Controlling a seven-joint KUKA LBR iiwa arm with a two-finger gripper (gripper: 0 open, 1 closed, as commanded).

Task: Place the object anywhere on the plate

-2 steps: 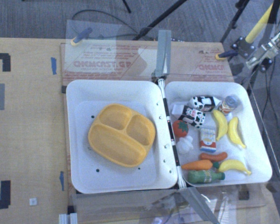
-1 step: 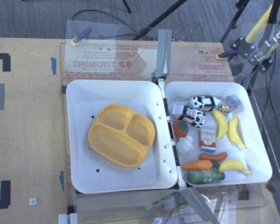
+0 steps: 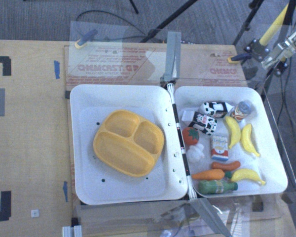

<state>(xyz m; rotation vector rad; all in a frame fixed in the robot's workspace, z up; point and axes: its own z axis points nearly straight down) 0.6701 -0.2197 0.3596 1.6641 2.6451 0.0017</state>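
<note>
You are looking at a wooden bench (image 3: 29, 132) that carries two shallow white plastic bins side by side. The left bin (image 3: 84, 181), at the centre of the frame, holds the yellow three-compartment plastic plate (image 3: 129, 142), which sits tilted in the middle of that bin with nothing on it.

The right bin (image 3: 274, 157), at the centre right of the frame, holds all the loose toy items. Among them you can see three yellow toy bananas: two (image 3: 232, 131) (image 3: 248, 139) lying side by side toward its right and one (image 3: 248, 175) near its lower edge. A green toy bottle (image 3: 216, 186) lies along the lower edge, an orange toy carrot (image 3: 208, 174) just above it, and a black-and-white cow-patterned toy (image 3: 216, 108) near the upper middle.

The task does not say which object is meant, and I cannot tell from this view; every candidate lies in the right bin, apart from the plate.

As for the gripper, I cannot tell its state from this view.

By my judgement the task has not begun: picking, carrying across and setting down are all left to do.
</note>
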